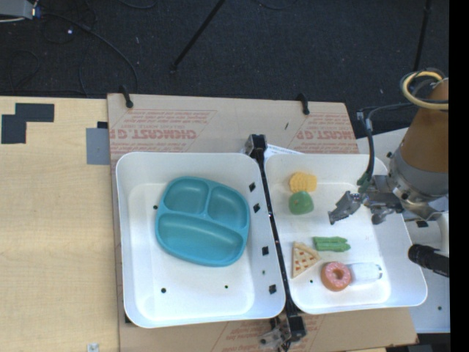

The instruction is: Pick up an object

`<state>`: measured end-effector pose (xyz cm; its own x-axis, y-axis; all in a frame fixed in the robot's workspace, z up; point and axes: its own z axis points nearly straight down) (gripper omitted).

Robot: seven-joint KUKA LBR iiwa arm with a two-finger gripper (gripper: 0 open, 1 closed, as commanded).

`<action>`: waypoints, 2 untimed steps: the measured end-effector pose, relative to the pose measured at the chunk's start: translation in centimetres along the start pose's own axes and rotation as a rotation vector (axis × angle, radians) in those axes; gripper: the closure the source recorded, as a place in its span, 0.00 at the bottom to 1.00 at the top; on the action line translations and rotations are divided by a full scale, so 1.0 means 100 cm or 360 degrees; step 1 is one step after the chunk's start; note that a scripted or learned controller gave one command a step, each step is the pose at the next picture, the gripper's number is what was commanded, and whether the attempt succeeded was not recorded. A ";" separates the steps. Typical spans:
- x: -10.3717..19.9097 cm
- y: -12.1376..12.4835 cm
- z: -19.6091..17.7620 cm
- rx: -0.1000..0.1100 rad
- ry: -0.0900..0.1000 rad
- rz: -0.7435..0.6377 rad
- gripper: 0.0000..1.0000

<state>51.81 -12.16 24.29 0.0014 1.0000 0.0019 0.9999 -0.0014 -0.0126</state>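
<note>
My gripper (360, 210) hangs over the right bin (410, 288), near its right-hand middle, open with nothing between its fingers. Left of it lie a green round piece (300, 203) and a yellow corn piece (303, 181). Below the gripper a green pea pod (331, 244) rests on the bin floor. Nearer the front edge are a pizza slice (303, 259), a pink donut (337, 276) and a clear white piece (366, 273) touching the donut's right side.
The left bin (139, 284) holds a teal divided plate (203, 220). A black divider (267, 226) runs between the two bins. The arm's orange band (431, 134) stands at the right edge, with cables around it.
</note>
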 end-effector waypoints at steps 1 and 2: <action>0.000 0.002 -0.005 -0.0017 -0.0003 -0.0003 0.00; -0.001 -0.008 0.052 -0.0007 0.0001 -0.0002 0.00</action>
<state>50.99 -12.24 19.06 0.0004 1.0000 0.0023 1.0000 -0.0004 -0.0084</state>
